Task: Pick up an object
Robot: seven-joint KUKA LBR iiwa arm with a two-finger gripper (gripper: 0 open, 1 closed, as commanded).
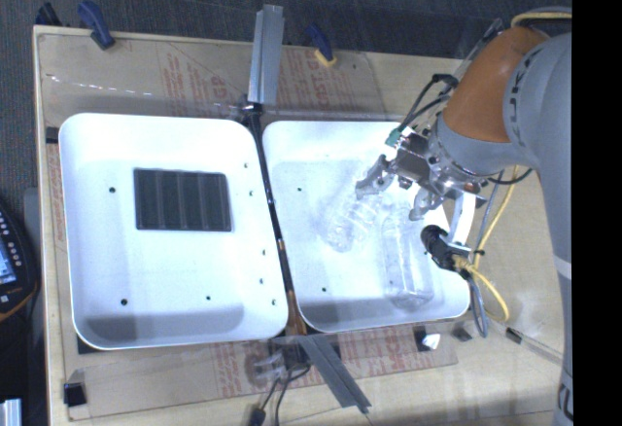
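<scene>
Two clear plastic bottles lie in the right bin [321, 302]: one [343, 220] near the middle, tilted, and another [404, 266] lengthwise toward the front right. Both are see-through and hard to outline. My gripper [397, 195] hangs over the right bin's back right part, just above and right of the middle bottle. Its fingers [371, 183] are spread open, and I see nothing between them. A dark grey ribbed rectangular block [183, 199] lies flat in the left bin [97, 317].
A metal divider bar [264, 54] runs between the bins at the back, and blue clamps [97, 25] hold the bench's far edge. The arm's cables [476, 268] hang over the right bin's right rim. A bracket [321, 371] sits at the front between the bins.
</scene>
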